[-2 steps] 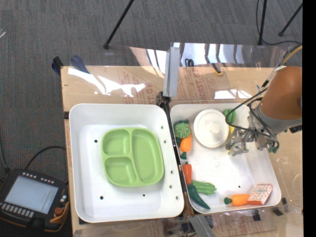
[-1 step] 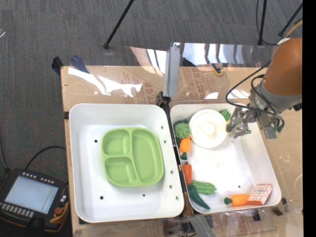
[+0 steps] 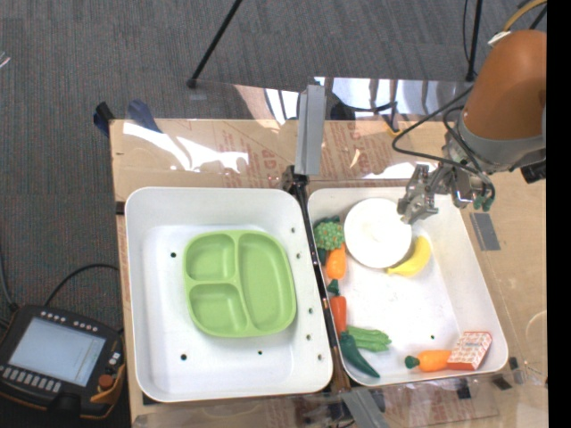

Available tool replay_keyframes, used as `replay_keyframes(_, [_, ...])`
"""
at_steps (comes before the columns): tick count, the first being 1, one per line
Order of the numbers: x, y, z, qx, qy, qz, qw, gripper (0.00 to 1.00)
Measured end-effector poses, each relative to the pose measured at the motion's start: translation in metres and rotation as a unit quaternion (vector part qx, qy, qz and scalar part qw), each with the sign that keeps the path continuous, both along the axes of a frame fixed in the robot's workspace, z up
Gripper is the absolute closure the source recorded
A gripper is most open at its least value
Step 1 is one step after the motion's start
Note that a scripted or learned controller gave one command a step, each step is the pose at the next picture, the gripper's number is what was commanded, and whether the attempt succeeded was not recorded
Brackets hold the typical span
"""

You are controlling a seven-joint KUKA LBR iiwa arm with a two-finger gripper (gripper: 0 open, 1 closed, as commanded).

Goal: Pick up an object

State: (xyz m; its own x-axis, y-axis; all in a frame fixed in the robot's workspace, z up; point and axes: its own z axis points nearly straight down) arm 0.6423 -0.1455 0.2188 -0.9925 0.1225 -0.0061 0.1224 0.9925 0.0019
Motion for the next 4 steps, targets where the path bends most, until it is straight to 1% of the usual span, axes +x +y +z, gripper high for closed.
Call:
replay_keyframes(1, [-0.063,-0.06,-0.132,0.0006,0.004,-0.18,0.9836,1.0])
replay_keyframes(2, [-0.026,-0.066,-0.131,0.0008,0.002,-0.34,0.9404,1.0])
replay_keyframes(3, [-0.018,0.027,0.019,0.0028,-0.005,-0.336,0.9418,1.0])
replay_keyframes(4, [-0.025,0.101,0.062,0.0014,0.002,-0.433,0.9013,1.0])
